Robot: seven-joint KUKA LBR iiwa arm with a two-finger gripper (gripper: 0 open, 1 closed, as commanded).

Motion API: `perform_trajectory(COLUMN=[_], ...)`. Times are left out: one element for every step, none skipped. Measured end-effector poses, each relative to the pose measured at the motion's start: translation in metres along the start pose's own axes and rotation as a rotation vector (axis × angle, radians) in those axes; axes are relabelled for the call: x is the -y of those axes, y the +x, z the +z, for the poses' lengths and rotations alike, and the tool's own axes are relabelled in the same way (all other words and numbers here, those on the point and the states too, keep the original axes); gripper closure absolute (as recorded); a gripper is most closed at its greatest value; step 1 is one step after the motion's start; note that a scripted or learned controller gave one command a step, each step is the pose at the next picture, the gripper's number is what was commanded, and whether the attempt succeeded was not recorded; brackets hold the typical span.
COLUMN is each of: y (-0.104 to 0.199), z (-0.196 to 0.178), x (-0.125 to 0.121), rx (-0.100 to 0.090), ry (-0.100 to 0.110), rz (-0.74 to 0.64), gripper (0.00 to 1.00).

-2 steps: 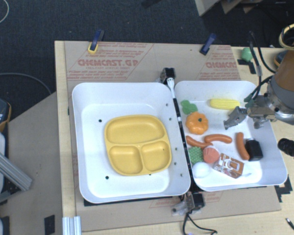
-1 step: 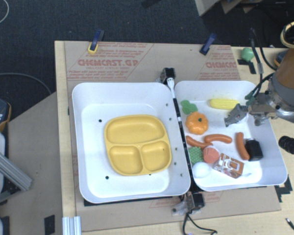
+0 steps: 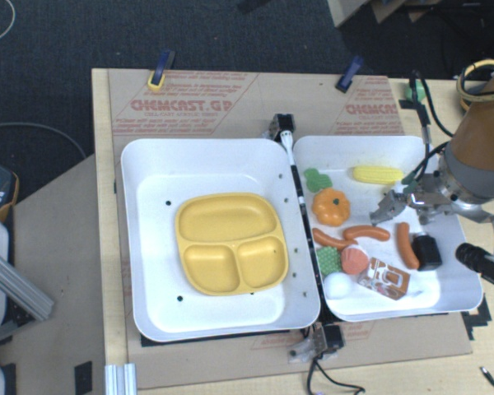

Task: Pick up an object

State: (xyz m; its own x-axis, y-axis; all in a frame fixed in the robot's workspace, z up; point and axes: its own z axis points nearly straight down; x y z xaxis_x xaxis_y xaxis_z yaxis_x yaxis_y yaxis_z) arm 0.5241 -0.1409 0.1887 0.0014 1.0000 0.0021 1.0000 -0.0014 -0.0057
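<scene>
Grey gripper (image 3: 398,206) at centre-right of frame, over right bin (image 3: 445,301), w/ fingers spread & nothing between them, so no grasp yet. Nearest candidate: orange-red sausage (image 3: 367,234), lying flat just below-left of the tips; can't tell if touched or merely hung over. Second sausage (image 3: 407,246) right beside it, running up-down in frame, w/ black block (image 3: 427,253) against its right side. Third sausage (image 3: 333,239) further left, just under pumpkin (image 3: 331,206). Corn cob (image 3: 377,174) higher up, near the bin's top wall.

Risks, as judged:
- Crowding: many pcs packed close in lower half of bin, so likely to pinch two at once or shove neighbours, esp. the sausage pair.
- Round, probably slick toys: prone to roll or squirt out if closed off-centre.
- Low profile on bin floor: may close above it & come up w/ nothing, or jam tips into the floor if too deep.
- Packet (image 3: 384,279) & pink piece (image 3: 355,261) touching at bottom of bin: poor targets, liable to drag along.

Left bin (image 3: 140,220) w/ yellow divided plate (image 3: 230,241) well apart, no hazard.
</scene>
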Motion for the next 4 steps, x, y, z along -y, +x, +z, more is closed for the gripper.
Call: perform_trajectory(y=[0.005,0.009,0.01,0.009], z=[0.044,0.101,0.099,0.088], x=[0.001,0.005,0.001,0.0], rx=[-0.001,-0.004,0.0,0.004], ry=[0.001,-0.004,-0.014,-0.021], rz=[-0.001,-0.001,-0.001,0.001], gripper=[0.0,0.0,0.0,1.0])
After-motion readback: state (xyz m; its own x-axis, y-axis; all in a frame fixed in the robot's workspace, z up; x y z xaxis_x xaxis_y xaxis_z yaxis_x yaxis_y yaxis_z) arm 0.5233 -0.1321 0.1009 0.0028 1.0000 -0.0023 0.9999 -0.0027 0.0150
